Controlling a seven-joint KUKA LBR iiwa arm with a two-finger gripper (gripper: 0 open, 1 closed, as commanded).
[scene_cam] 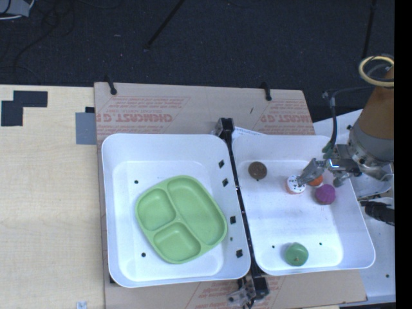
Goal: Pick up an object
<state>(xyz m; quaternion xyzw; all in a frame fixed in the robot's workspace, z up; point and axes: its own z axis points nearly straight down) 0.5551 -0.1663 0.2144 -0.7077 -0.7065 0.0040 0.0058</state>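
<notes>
Gripper [313,172]: low over the right bin's far right side; cannot tell how it is set.
Nearest objects: small white piece [295,185], orange bit [315,180], purple ball [325,194].
Right bin [277,262]: brown ball [257,170], green object [297,254].
Left bin [122,153]: green divided plate [181,219].

plate [181,219] in left bin [122,153], ball [325,194] in right bin [360,250]

Red print "CHEMCAST GP" (upside down, letters partly unclear) on the brown cardboard sheet [193,111] behind the bins
</notes>
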